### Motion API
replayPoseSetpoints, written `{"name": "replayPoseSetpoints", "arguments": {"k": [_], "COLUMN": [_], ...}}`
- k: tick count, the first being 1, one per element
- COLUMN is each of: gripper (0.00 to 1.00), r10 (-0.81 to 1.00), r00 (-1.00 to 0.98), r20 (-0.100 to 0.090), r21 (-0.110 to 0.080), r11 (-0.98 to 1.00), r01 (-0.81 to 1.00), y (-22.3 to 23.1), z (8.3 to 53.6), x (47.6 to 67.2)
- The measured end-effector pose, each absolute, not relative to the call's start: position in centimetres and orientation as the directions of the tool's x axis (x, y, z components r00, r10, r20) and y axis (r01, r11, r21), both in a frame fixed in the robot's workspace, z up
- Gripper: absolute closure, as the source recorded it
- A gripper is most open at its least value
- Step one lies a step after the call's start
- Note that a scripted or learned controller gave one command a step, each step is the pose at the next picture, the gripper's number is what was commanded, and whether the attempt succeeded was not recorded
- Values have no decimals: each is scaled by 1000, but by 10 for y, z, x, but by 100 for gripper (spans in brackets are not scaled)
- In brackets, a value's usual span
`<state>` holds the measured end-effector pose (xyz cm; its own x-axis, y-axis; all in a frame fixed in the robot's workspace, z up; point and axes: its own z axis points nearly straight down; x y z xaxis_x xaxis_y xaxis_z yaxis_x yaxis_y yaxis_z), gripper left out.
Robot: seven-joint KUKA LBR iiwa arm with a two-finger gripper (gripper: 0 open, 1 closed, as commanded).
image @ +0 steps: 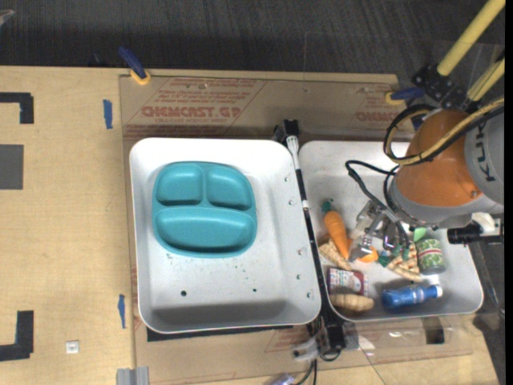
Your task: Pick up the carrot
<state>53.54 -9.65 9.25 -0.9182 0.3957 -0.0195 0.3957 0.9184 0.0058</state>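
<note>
One carrot (pixel 336 233) lying in right bin (pixel 465 291), just left of claw (pixel 377 237); apart or touching, cannot tell. Claw's spread: cannot tell.

The two bins (pixel 216 311) look like smooth, slightly glossy white plastic. The teal divided plate (pixel 205 208) has a matt plastic look. The counter (pixel 64 239) is rough brown cardboard. The carrot (pixel 337 233) seems smooth, probably plastic.
</note>
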Motion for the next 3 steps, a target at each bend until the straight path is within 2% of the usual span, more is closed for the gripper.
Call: {"name": "replayPoseSetpoints", "arguments": {"k": [1,2,3], "gripper": [100,100,100], "r10": [502,640,774], "r00": [-865,-769,-633], "r20": [-8,1,2], "r21": [6,0,0], "r11": [865,769,633], "r01": [502,640,774], "y": [-30,-46,0], "z": [187,184,184], "x": [502,485,480]}}
